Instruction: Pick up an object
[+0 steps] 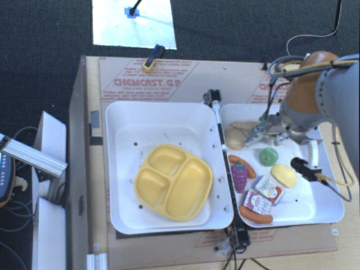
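The right bin (326, 207) holds several toy foods. A green round fruit (268, 156) lies in the middle, with a yellow lemon (284, 175) to its right. Purple grapes (239, 178) and an orange carrot (242, 163) lie by the bin's left wall. A red and white carton (264, 195) and a sausage (256, 215) sit near the front. My gripper (260, 134) hangs low over the back of this bin. It is just right of a beige round piece (235, 141) and just below a pale long piece (244, 126).
The left bin (124, 122) holds a yellow divided plate (174, 181). A black divider bar (222, 145) runs between the bins. Cables and a black connector (304, 169) trail from the arm (315, 94) over the right bin's right side.
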`<control>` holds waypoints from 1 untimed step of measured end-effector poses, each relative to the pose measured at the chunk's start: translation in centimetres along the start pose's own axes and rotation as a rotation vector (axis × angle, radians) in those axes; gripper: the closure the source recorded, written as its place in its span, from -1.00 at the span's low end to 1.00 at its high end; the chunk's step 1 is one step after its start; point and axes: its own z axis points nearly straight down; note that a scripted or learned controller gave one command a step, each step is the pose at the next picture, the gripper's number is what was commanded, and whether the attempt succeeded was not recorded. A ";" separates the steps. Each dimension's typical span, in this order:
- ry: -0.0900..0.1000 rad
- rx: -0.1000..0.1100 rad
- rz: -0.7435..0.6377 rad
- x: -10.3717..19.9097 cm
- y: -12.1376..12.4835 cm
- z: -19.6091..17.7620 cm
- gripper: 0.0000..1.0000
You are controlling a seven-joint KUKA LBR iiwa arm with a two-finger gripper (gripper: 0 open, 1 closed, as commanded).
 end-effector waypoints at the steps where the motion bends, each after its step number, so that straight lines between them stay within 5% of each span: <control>1: 0.001 0.004 0.003 -0.5 -5.3 1.1 -1.00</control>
